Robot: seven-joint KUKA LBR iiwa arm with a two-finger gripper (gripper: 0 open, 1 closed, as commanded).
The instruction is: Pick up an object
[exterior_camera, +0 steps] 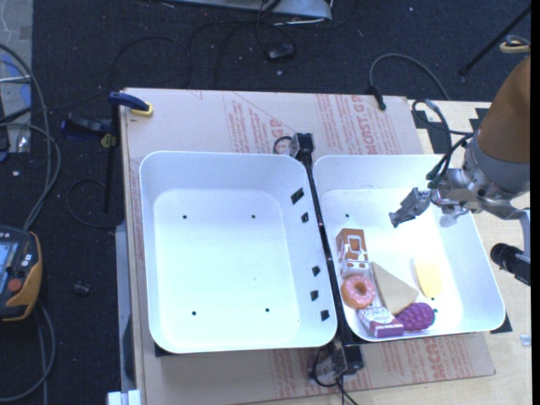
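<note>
My gripper (403, 213) hangs over the middle of the right bin (380, 175), pointing down and to the left, with the arm coming in from the right. Below it, along the bin's near side, lie an orange and white box (352, 251), a pink donut (359, 291), a tan wedge (394, 290), a yellow piece (428, 277), a purple berry-like piece (416, 316) and a small pink and white box (380, 321). The gripper is apart from all of them, up and to the right of the orange box.
The left bin (224, 243) sits beside the right one, with a black divider (316, 234) between them. Both rest on a cardboard-covered bench (219, 116). Cables and gear lie on the dark floor beyond.
</note>
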